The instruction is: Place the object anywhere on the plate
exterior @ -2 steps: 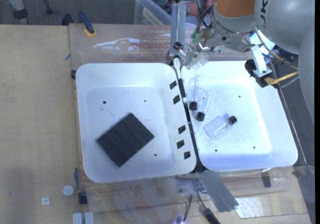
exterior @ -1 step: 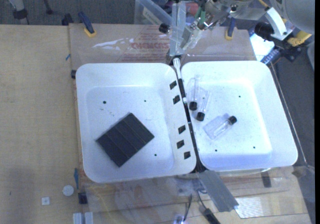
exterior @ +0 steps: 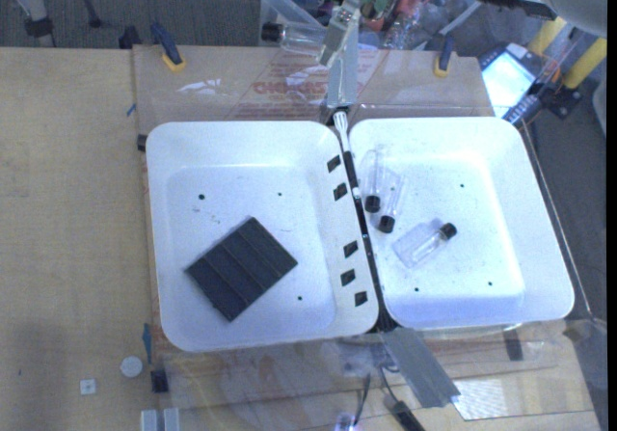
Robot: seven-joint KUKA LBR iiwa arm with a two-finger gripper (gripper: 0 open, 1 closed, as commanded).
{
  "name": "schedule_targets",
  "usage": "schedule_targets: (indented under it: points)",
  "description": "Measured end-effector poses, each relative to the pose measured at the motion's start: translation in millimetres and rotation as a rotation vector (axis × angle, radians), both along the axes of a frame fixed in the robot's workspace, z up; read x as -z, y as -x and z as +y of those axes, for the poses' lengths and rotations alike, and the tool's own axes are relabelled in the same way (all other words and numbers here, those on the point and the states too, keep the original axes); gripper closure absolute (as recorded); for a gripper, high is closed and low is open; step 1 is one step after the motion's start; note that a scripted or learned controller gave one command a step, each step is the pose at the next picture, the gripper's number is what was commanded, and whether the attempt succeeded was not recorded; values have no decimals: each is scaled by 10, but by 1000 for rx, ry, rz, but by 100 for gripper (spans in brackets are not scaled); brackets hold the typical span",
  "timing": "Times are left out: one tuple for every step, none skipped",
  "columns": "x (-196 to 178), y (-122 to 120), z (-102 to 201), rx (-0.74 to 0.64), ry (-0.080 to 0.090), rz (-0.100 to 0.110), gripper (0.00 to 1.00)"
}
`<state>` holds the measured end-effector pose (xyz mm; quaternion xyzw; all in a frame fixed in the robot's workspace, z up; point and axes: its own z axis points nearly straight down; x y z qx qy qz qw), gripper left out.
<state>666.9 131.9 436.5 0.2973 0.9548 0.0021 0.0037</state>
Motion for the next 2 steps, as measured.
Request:
schedule_targets:
  points:
    - [2, 130, 177, -207, 2, 7, 100]
    - [0, 72, 518, -515, 3, -1, 100]
